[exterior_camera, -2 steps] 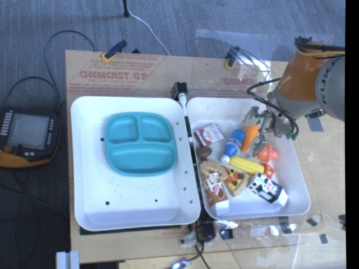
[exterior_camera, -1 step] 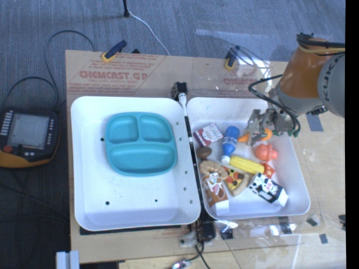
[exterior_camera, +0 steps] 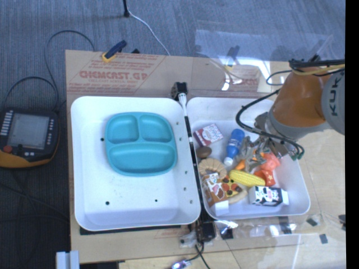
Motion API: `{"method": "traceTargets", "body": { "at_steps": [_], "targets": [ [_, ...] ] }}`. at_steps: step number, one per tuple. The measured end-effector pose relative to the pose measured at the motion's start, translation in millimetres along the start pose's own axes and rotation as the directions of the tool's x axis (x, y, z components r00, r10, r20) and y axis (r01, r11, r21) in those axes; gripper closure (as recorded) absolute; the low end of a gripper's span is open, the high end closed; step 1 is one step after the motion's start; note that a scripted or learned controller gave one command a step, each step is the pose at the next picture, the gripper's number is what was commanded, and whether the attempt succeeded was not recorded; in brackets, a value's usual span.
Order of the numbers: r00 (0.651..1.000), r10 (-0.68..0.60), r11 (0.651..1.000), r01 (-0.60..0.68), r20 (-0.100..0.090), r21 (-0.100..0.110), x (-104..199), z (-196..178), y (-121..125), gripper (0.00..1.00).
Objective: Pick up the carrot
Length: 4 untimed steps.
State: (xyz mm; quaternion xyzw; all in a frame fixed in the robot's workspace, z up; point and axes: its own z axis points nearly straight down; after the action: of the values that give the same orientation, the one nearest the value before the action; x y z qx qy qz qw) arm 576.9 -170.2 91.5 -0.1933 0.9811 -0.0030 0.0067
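**Camera view: gripper lowered into the toy-filled bin, near the carrot**

Camera view, looking down at a slant, shows the grey arm with its orange band (exterior_camera: 303,97) reaching into the right shallow white plastic bin (exterior_camera: 300,203). The two-finger gripper (exterior_camera: 259,152) sits low among the clutter; whether it is open or closed cannot be told. The small orange tapered carrot (exterior_camera: 242,165) appears to lie just beside the gripper's tip, touching the yellow knobbly corn cob (exterior_camera: 247,178), though its outline is partly hidden.

A good pick probably calls for closing across the carrot's narrow width, clear of the corn and the orange-red glossy toy (exterior_camera: 269,170) alongside, then lifting straight up. The blue plastic bottle (exterior_camera: 234,143) stands close on the far side and could be nudged.

The toys look like smooth hard plastic, likely slippery. The left white bin (exterior_camera: 84,206) holds a turquoise three-compartment tray (exterior_camera: 140,144).
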Motion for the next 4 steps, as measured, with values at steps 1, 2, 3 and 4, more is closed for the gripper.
{"method": "traceTargets", "body": {
  "at_steps": [1,2,3,4],
  "targets": [
    [1.0,-0.001,1.0,0.001,0.0,0.001,0,0,0,0.0],
    [0.996,0.093,0.996,-0.093,0.009,0.004,39,-2,40,0.0],
    [0.98,-0.197,0.98,0.197,0.009,0.011,45,-3,84,0.0],
    [0.98,-0.198,0.98,0.198,0.012,0.014,42,-13,84,1.0]
  ]
}}
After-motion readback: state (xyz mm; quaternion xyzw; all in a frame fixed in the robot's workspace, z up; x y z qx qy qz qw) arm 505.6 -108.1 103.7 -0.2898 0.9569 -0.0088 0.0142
